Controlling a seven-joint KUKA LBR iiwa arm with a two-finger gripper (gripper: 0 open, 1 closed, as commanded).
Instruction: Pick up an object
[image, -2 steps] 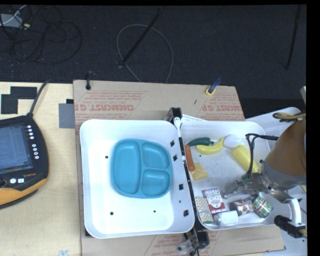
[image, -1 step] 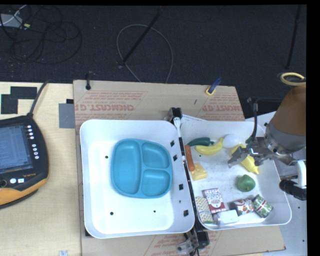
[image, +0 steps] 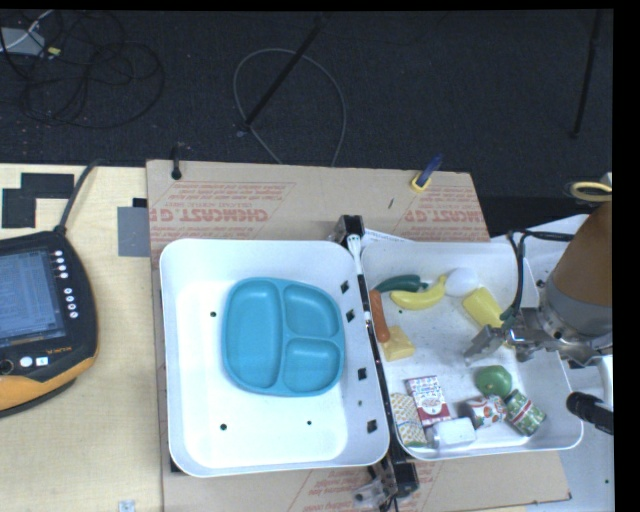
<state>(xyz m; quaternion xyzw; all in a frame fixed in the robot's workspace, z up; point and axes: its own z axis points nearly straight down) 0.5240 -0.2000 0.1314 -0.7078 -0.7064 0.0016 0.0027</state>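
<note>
just below the end effector (image: 487, 345), a green object (image: 492, 380), untouched

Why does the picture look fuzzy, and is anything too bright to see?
In the camera view everything is a little soft, so the small packets' labels cannot be read; the right bin glares white around the banana; the blue tray is evenly lit; the gripper looks blurry.
</note>
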